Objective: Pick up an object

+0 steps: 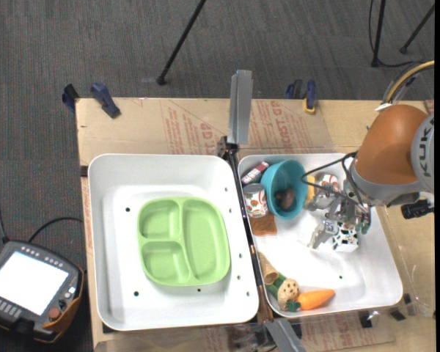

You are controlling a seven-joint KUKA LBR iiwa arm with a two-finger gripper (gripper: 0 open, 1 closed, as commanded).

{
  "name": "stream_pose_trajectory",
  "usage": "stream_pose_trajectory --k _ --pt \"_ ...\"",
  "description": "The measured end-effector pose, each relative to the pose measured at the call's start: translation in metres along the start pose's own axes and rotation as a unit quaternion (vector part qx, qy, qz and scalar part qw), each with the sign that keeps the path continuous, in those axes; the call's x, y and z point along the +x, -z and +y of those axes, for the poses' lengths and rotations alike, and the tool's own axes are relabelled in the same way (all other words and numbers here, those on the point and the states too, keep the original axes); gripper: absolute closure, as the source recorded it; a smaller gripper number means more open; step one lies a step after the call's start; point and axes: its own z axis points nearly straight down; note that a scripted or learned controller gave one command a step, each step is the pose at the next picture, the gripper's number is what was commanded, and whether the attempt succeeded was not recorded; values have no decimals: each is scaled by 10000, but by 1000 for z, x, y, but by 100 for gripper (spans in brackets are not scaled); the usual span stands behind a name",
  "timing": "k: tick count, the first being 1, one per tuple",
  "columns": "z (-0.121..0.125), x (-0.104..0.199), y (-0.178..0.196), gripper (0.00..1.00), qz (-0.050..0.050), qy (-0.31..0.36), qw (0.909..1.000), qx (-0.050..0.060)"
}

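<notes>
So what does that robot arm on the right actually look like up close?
The arm has a rounded orange band above the wrist, with grey casing beside it bearing dark KUKA lettering at the picture's edge. Thin cables loop around the wrist. Below sits a small metallic gripper of silvery and dark parts.

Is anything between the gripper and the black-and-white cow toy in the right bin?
Nothing visible. The gripper hangs right beside the cow toy, with bare floor of the right bin around them; the teal bowl stands off to one side.

left bin (110, 196): green tray (183, 240) | right bin (378, 277): gripper (336, 229) low beside, perhaps touching, black-and-white toy (345, 238); blue bowl (286, 188); carrot (315, 298)
</notes>
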Motion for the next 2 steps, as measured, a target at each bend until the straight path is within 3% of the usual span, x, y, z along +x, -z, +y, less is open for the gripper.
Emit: stream_pose_trajectory --k 1,2 --pt "23 -46 1 0 25 199 9998 15" --pt "89 -18 -1 0 1 -700 9975 26"
